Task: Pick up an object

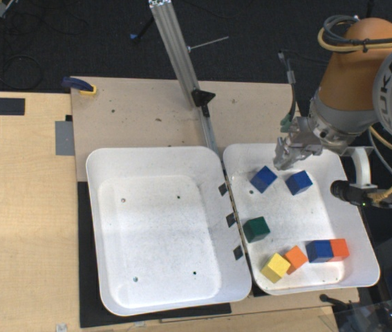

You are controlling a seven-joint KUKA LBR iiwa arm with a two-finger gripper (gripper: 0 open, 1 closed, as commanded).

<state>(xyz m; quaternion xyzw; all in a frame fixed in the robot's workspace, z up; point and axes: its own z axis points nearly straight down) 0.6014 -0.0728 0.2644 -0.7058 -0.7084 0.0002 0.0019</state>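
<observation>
White plastic, two shallow bins side by side on a wooden bench (30, 185). Left bin (154, 234): bare white floor with a few dark specks. Right bin (351, 220): holds the blocks listed below.

- Blue block (264, 179), upper part of the right bin, turned on a diagonal.
- Second blue block (299, 182), just beside the first, a narrow gap between them.
- Dark green block (256, 228), near the bin's left wall, apart from the rest.
- Yellow block (276, 267) touching an orange block (296, 257), near the front edge.
- Blue block (320, 251) touching an orange-red block (339, 248), front right.

Pincer (291, 151): poised over the rear of the right bin, above and between the two upper blue blocks. Whether it stands apart or together cannot be told from this angle; nothing is seen between its tips.

Handling note, as judgement: either upper blue block is the likeliest target. Good practice would be to commit to one, centre over it, turn the wrist to meet its flat faces rather than its corners, and descend straight so the neighbour is not nudged. The green block, standing alone, offers the cleanest approach but sits close to the wall.
</observation>
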